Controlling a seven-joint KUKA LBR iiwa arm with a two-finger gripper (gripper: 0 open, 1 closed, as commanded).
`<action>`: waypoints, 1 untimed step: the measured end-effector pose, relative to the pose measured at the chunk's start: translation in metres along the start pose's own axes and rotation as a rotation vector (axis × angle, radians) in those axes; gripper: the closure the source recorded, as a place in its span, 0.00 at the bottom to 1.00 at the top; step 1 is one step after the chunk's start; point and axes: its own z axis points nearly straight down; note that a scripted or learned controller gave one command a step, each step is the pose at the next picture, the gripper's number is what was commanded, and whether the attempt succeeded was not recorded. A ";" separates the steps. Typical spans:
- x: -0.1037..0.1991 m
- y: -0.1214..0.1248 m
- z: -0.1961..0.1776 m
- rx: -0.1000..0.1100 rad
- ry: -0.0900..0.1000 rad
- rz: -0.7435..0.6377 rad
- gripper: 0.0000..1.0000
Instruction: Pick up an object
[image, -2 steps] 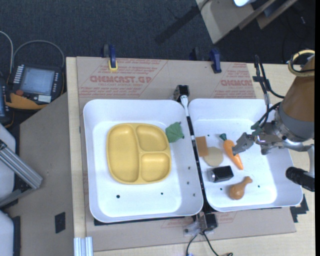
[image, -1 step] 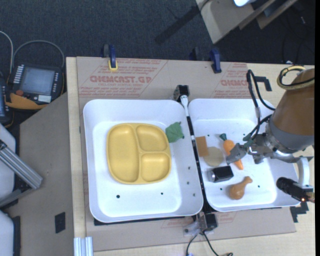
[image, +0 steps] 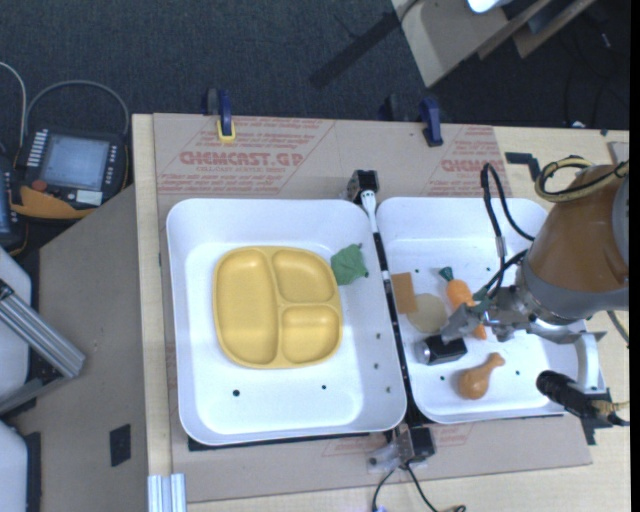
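The arm (image: 580, 250) reaches in from the counter's right edge, bent down over the right bin (image: 520, 405). Its end effector (image: 447, 345) sits low near that bin's left wall, the dark tip close to the bin floor; whether it is released or clenched cannot be told from here, and nothing is seen held in it.

In the right bin, a carrot (image: 458, 291) lies just above the end effector, a tan block (image: 403, 293) sits by the left wall, a pale round piece (image: 428, 312) lies beside the block, and a drumstick (image: 480, 376) lies toward the bin's near edge.

The left bin (image: 190, 300) holds a yellow divided plate (image: 277, 305), with a green piece (image: 349, 264) touching the plate's upper right corner.
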 end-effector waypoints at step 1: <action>0.001 0.006 0.030 -0.021 -0.001 -0.004 0.00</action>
